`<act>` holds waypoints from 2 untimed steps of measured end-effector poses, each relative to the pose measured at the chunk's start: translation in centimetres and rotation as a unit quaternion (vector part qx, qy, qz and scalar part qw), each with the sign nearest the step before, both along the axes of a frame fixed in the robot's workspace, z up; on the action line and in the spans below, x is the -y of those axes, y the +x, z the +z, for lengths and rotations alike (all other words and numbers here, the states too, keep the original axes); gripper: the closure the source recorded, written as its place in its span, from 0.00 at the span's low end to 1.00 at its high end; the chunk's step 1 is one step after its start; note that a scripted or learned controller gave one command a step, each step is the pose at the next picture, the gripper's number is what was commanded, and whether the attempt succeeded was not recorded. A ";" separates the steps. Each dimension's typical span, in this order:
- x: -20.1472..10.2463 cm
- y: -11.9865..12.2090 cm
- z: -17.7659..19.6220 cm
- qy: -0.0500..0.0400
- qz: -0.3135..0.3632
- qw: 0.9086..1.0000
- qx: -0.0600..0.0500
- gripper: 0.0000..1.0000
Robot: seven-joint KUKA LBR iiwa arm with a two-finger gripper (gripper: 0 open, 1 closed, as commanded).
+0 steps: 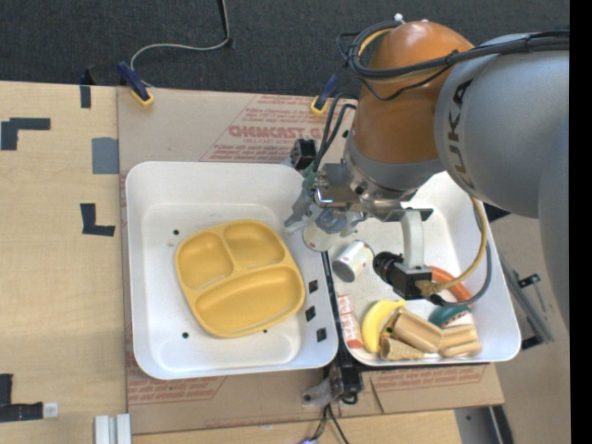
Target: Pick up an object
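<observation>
My gripper (317, 213) hangs over the wall between the two bins, at the right bin's (504, 326) upper left corner. Just below it and to the right, a small silver cup (350, 261) lies on its side. Along that bin's front lie a yellow banana-like piece (376, 322), tan wooden blocks (427, 337), a teal piece (453, 315) and an orange piece (450, 288). A red and white packet (348, 323) lies by the bin's left wall. A yellow divided plate (240, 277) fills the middle of the left bin (148, 248).
The arm's orange band and grey body cover the back half of the right bin. Cardboard (203, 128) lies under both bins, with yellow and blue clamps (136, 84) at its far edge. Free floor shows around the plate in the left bin.
</observation>
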State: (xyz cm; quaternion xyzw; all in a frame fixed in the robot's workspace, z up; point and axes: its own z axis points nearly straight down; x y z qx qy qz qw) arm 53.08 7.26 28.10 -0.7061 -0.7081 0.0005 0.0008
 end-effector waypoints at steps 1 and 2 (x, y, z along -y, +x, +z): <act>0.6 2.0 0.6 0.000 0.000 1.000 0.000 1.00; -6.7 -0.3 -0.4 0.000 0.000 1.000 0.000 1.00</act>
